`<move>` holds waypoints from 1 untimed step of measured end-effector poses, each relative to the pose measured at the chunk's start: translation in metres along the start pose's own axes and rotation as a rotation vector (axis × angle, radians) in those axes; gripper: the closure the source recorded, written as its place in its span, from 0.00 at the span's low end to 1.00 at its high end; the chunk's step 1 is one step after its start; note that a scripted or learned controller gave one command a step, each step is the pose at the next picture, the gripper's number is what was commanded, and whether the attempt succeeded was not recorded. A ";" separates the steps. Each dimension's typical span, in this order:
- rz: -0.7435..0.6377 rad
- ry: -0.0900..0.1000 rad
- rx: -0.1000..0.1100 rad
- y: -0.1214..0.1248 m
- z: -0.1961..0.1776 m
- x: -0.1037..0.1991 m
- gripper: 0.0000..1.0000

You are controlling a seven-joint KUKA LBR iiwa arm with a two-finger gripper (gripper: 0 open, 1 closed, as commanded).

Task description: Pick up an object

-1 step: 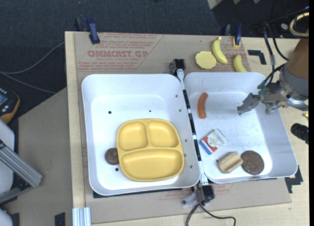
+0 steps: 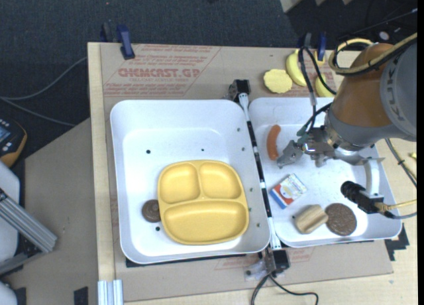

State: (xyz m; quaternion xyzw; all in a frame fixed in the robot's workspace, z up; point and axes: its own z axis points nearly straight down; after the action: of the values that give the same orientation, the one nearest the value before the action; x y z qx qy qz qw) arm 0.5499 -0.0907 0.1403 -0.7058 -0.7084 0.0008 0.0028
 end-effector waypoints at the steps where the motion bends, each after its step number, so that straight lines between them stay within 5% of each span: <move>1: 0.002 -0.004 -0.009 0.037 0.056 -0.006 0.00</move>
State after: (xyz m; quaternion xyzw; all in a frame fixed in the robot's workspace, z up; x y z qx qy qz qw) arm 0.5866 -0.0963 0.0838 -0.7063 -0.7079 -0.0008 -0.0019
